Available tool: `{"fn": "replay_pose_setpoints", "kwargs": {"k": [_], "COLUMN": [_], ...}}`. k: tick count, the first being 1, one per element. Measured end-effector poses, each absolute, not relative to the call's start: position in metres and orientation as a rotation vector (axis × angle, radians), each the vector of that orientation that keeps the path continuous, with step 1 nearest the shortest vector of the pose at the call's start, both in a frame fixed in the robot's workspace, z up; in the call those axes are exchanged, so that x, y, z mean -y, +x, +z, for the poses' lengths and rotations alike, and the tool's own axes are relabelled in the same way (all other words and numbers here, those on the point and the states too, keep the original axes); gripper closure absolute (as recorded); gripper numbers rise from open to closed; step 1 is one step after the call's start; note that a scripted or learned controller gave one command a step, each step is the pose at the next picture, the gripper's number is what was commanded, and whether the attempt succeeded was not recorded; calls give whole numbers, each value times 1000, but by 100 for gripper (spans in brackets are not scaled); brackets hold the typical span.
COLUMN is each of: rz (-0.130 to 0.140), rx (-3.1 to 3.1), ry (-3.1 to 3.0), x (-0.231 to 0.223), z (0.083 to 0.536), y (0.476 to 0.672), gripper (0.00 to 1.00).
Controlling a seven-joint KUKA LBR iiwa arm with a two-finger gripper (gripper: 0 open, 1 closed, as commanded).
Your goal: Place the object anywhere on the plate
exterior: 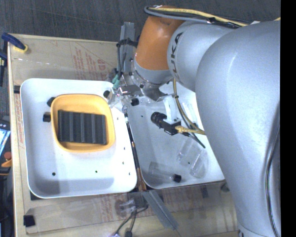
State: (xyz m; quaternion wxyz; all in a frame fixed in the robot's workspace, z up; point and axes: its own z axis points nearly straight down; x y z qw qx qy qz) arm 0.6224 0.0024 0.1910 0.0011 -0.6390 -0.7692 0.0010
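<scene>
- Toward the left edge of the worktop, the left bin (69, 174) holds the yellow plate (82, 100). Its centre is dark and ridged, so a light thing may rock on those ridges.
- Midway along the worktop, over the wall between the bins and toward the far edge, hangs the pincer (118, 90). You cannot tell from here how far it is spread, or whether it holds anything.
- Nearer the front edge, in the right bin (147, 138), lie what look like two clear plastic pieces, one (158, 172) by the front wall and a larger one (191, 158) beside it. I judge one of these to be your object.
- Expect it to be very light, thin-walled, slick and easily crushed. Take it across its narrow width with a gentle squeeze; its outline is hard to read.
</scene>
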Motion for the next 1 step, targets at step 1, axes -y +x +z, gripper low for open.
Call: {"fn": "replay_pose_setpoints", "kwargs": {"k": [1], "rz": [3], "rx": [2415], "ry": [-2007], "x": [-2], "z": [191], "y": [623], "gripper": [0]}}
